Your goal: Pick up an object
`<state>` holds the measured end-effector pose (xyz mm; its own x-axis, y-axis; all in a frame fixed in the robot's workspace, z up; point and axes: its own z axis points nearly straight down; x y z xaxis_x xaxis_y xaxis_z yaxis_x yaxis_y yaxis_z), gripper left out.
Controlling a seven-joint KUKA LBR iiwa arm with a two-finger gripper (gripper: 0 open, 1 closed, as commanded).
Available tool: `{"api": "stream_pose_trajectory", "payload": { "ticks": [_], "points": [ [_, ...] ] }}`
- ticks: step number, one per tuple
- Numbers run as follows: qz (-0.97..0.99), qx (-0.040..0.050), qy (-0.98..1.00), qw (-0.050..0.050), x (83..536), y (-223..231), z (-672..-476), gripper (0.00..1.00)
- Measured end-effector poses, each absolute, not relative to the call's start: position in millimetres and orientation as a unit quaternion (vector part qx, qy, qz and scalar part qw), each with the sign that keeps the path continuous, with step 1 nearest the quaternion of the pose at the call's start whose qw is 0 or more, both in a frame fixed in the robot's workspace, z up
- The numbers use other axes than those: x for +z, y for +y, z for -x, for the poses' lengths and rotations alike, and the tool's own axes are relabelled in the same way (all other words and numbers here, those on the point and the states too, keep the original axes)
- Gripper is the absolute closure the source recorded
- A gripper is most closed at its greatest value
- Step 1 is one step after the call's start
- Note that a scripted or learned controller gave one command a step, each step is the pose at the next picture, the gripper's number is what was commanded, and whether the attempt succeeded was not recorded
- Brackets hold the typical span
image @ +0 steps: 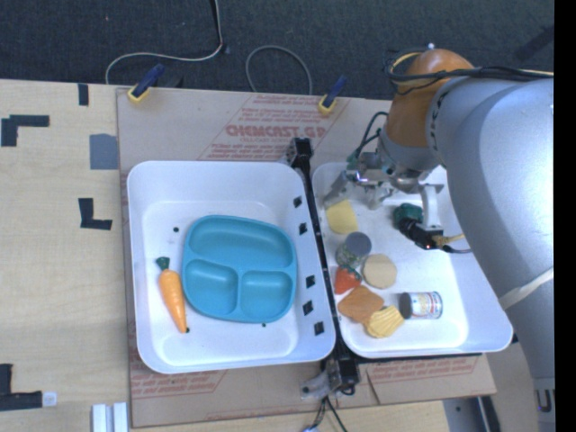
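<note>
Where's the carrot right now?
The carrot lies in the left bin, along its left side, just beside the blue tray and far from the gripper over the right bin.

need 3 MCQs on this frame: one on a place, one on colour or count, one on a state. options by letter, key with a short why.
1. Where does the orange plastic carrot lie?
A. In the left white bin, beside the blue divided plastic tray
B. On the tray
C. In the right white bin

2. How many compartments does the blue tray have?
A. One
B. Three
C. Five

3. How does the small silver can with a dark end rest?
A. Upright
B. On its side
C. Stacked on the carrot

Key: 1 A, the carrot is on the bin floor off the tray's left edge. 2 B, one long section above two smaller ones. 3 B, its side wall faces up and its dark end points left.
</note>
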<state>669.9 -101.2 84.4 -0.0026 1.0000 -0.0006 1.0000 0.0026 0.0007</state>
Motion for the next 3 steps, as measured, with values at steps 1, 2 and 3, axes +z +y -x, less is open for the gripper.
{"api": "stream_pose_trajectory", "payload": {
  "ticks": [1, 2, 3],
  "points": [
    [-0.706, -0.0001, 0.708, 0.002, 96.1, -101.7, -669.3, 1.00],
    [-0.706, -0.0006, 0.708, 0.002, 95.4, -101.6, -669.0, 0.00],
    [-0.708, -0.0036, 0.706, -0.005, 96.8, -95.6, -532.3, 0.00]
  ]
}}
